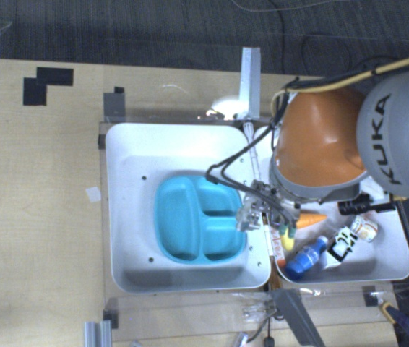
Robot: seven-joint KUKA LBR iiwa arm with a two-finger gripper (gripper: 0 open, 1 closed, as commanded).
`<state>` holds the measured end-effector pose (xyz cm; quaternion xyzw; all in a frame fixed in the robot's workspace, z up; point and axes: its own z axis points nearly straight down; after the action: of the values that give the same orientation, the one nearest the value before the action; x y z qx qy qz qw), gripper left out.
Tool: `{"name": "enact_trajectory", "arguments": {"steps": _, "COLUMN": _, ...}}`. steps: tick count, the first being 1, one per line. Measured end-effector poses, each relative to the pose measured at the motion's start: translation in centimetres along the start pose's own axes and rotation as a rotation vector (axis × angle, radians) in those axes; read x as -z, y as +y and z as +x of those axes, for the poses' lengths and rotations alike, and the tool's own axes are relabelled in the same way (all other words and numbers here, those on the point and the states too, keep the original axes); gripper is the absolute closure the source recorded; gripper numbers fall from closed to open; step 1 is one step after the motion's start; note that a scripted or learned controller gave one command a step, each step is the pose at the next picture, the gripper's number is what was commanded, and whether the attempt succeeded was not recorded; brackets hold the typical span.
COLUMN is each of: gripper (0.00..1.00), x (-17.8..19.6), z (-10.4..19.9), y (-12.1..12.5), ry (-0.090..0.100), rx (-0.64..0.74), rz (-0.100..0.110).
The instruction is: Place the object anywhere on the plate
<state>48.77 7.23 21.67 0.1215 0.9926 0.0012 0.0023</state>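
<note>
The KUKA arm (334, 132) is seen reaching in from the right, its bulk hanging over the divide between the two white bins. The left bin (128, 157) is occupied by a blue compartment plate (194, 219); no item is seen lying in its compartments. The right bin (396, 262) is cluttered: a blue bottle (306, 259), an orange carrot-like piece (309, 221), a black-and-white item (343, 244) and a small pale jar (366, 230) are noted. The gripper (251, 217) is positioned at the plate's right edge, just above the rim. Whether it is open, closed or carrying anything cannot be told; the wrist clutter hides it. Which item is the task object cannot be confirmed. Placement is judged not yet done; release onto the plate is left.
</note>
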Motion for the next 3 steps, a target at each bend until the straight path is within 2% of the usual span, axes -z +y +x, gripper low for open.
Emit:
{"name": "enact_trajectory", "arguments": {"steps": 1, "gripper": 1.00, "x": 0.1, "z": -8.7, "y": 2.8, "ry": -0.003, "rx": 0.028, "rz": -0.001}}
{"name": "enact_trajectory", "arguments": {"steps": 2, "gripper": 1.00, "x": -0.5, "z": -1.6, "y": 8.0, "ry": -0.002, "rx": 0.024, "rz": -0.001}}
{"name": "enact_trajectory", "arguments": {"steps": 3, "gripper": 1.00, "x": -3.2, "z": -5.1, "y": 2.8, "ry": -0.001, "rx": -0.198, "rz": 0.000}}
